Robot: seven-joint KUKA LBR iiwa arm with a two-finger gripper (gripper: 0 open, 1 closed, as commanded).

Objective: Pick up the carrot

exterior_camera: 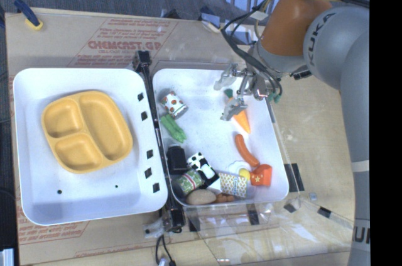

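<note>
The carrot (242,119) is a short orange cone with a small green top, lying in the right bin (207,79) near its right wall. My gripper (225,99) hangs right over the carrot's green end. Its fingers are spread, one fingertip (220,83) toward the bin's back and the other down beside the carrot's left edge. Nothing is clamped between them; the carrot rests on the bin floor. The grey arm with its orange band (292,22) comes in from the upper right.
The right bin also holds a small can (174,104), a green vegetable (173,129), a sausage (246,150), a red box (261,175) and several toys piled along its front. A yellow divided plate (85,130) lies in the left bin (38,202).
</note>
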